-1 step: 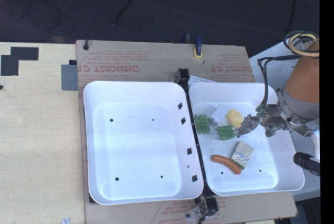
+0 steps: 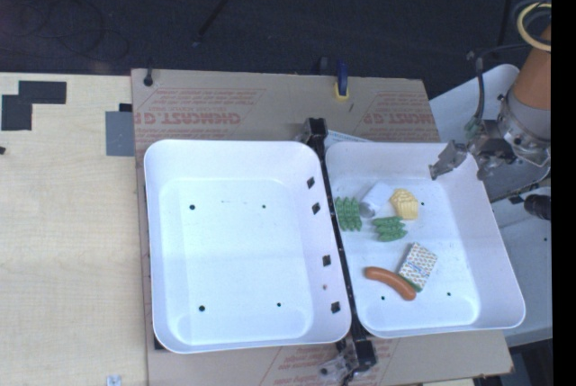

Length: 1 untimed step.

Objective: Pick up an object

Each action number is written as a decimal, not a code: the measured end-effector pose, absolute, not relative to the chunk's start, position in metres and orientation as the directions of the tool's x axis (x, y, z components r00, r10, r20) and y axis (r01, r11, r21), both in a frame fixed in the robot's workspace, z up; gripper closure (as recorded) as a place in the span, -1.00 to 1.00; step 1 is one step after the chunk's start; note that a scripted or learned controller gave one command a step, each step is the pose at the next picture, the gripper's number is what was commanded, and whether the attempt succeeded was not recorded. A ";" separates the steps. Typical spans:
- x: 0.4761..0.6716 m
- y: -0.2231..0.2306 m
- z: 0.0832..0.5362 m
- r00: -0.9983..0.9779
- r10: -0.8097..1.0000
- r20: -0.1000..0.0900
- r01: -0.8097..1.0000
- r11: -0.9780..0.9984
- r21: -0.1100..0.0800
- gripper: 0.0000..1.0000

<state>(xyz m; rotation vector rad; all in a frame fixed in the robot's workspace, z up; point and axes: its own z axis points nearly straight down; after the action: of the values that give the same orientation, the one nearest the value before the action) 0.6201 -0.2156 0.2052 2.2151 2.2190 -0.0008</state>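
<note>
Clutter is the main worry here tbh. All 5 candidate objects sit bunched in the middle of the right bin [image 2: 504,285]: a yellow corn cob piece [image 2: 404,203], 2 green leafy bits (one by the divider [image 2: 348,213], one lower [image 2: 389,228]), an orange sausage-looking thing [image 2: 391,282], and a small patterned packet [image 2: 418,265] just beside it. The left bin [image 2: 162,240] isn't where the action is.

The gripper [image 2: 454,157] hangs over the upper right corner of the right bin, well apart from the pile, nothing between its fingers. Can't tell if they're apart or together from this angle, too small and dark.

What I'd guess could go wrong:
- a descent on the corn could clip the lower green piece, since they're nearly touching, and shove both sideways
- the sausage is round and thin, so it might roll out of a pinch
- the packet looks flat, so the fingers could scrape the bin floor and close on air
- the green piece near the divider sits close to the wall, leaving little finger room
</note>
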 end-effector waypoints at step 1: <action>0.645 -0.214 0.230 -0.001 1.000 -0.001 1.000 0.001 0.003 -1.00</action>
<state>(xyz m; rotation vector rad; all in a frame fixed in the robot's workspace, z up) 0.6450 -0.2144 0.2295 2.2190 2.2207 0.0021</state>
